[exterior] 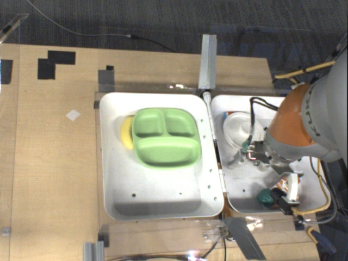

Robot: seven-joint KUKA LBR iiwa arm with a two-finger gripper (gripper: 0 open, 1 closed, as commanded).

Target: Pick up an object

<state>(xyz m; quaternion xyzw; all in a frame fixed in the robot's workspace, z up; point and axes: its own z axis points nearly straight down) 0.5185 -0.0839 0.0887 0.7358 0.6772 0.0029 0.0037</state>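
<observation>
Reaching in from the right side of the camera view, the grey arm (326,118) extends over the right bin (239,192), with its orange band (288,126) above the wrist. The gripper (251,155) hangs over the middle of this bin, pointing toward the wall shared with the left bin (109,162). The wrist body hides the tip from above, so it cannot be determined whether the gripper is released or clenched. No object can be seen in its grasp.

Contents of the right bin:
- A clear bowl (237,128) stands at the far side of the bin, just beside the gripper on its far side. Contact between the two cannot be confirmed.
- A small teal object (266,197) lies at the near side of the bin, close to the near wall and apart from the gripper.

Contents of the left bin:
- A green divided plate (165,136) lies flat in the far half, with two small compartments at the far side and one large compartment at the near side.
- A yellow object (126,132) protrudes from beneath the left edge of the plate and is partly covered by it.

Both bins rest side by side on the wooden counter (49,162).
</observation>
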